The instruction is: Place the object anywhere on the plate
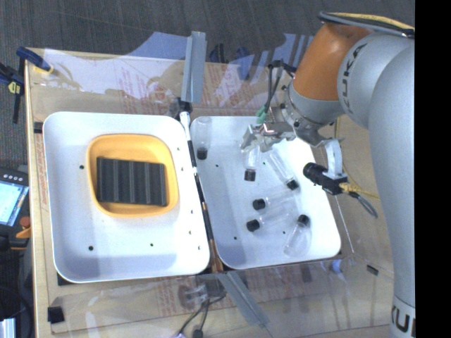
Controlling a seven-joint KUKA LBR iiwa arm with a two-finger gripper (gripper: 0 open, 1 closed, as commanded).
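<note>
the hand (259,138) hangs over the upper part of the right bin (320,248), and from above i cannot tell whether it grips anything. clear vials (278,166) with black caps lie scattered on that bin's floor, well apart from the yellow plate (130,148) in the left bin (67,252). they look light, stiff, smooth and liable to roll, so a pinch across the body near the cap seems safest.

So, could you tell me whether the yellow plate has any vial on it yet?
No: the yellow plate bears only a dark ridged insert; the vials lie in the right bin.
</note>
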